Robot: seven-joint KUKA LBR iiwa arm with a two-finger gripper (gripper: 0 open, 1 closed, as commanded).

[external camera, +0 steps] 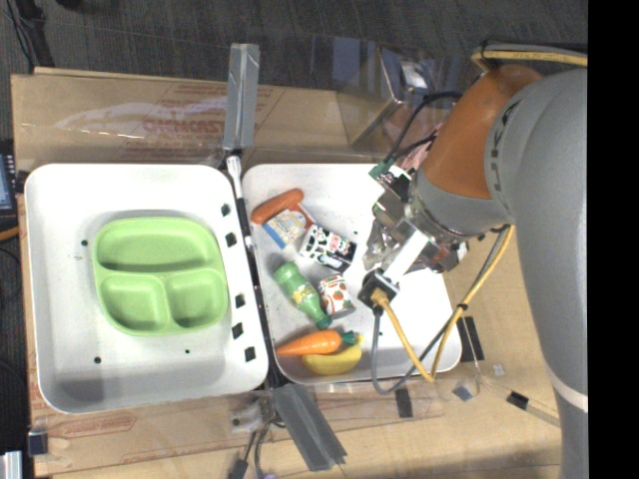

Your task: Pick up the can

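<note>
Gripper (387, 242) hangs near the small red-and-white can (335, 294).

The arm (529, 168) hid things.
We saw the gripper (382, 252) mostly covered by it, the right bin's (329, 176) right side blocked, carton (326, 247) labels too small to read.

Brown bench (120, 118) bears two shallow white bins side by side: left bin (60, 352), right bin (339, 183).
</note>
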